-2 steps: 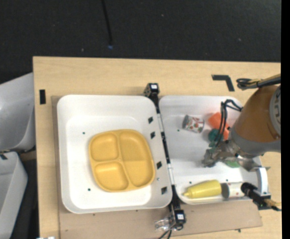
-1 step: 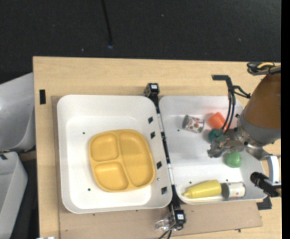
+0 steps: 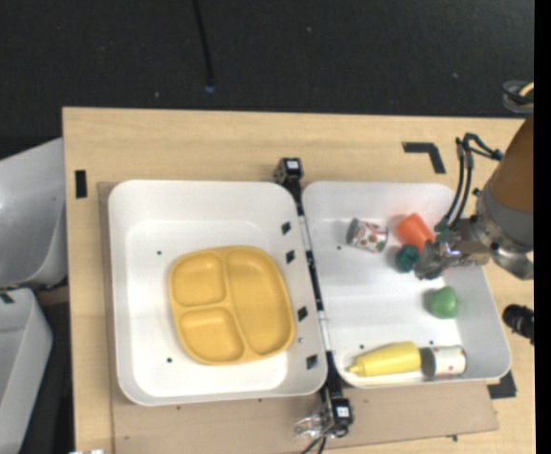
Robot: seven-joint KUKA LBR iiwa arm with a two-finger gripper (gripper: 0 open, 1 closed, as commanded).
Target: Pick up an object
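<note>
Teal object [image 3: 406, 259] sits in right bin [image 3: 379, 301], upper right area, touching orange object [image 3: 413, 229]. Gripper [image 3: 430, 261] right beside teal one; honestly can't tell if it's grasping anything. Green ball [image 3: 441, 302] just below, small can [image 3: 367, 235] left, yellow bottle [image 3: 388, 360] along front. Left bin [image 3: 138, 367] has yellow divided plate [image 3: 230, 304].

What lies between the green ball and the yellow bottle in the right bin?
Bare white bin floor separates the green ball from the yellow bottle, seen in the camera view.

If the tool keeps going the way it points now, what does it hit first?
Probably the small teal object, just beyond the tool toward the bin's middle; the orange piece sits close beside it. Depth is unclear.
</note>
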